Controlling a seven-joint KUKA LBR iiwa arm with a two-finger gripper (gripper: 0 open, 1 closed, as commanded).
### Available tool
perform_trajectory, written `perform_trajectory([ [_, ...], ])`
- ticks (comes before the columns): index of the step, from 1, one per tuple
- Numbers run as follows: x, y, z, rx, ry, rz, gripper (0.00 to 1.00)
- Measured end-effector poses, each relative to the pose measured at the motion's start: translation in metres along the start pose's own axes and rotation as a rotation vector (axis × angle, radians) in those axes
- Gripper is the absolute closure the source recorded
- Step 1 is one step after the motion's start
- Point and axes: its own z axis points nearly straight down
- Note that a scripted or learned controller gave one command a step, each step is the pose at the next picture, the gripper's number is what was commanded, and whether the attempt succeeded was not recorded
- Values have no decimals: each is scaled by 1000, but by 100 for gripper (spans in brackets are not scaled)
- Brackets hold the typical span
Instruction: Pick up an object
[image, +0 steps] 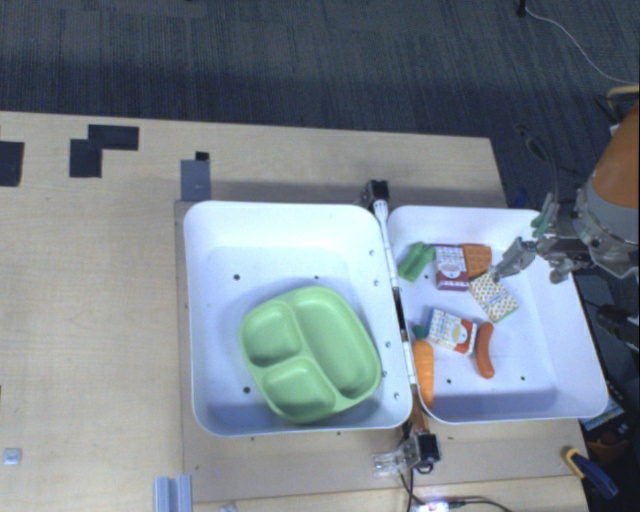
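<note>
Holding green tray, left bin, right bin toys, claw grip unclear

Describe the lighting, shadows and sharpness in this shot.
Camera view: even, soft light; the green divided plate casts a faint shadow on the left bin; mild glare on the right bin; small packets are slightly soft, and the gripper looks blurred.

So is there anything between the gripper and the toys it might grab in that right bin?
Nothing visible blocks it. The gripper hangs over the right bin, just beside the patterned packet, with open space between. The sausage, carrot and small cartons lie loose nearby.
</note>
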Motion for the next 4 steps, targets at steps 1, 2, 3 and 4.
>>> perform_trajectory([
  [1, -9, 41, 148, -12, -4, 1, 0],
  [2, 38, 32, 156, -19, -8, 1, 0],
  [3, 38, 34, 143, -27, -8, 0, 100],
  [4, 39, 34, 144, -25, -8, 0, 0],
])
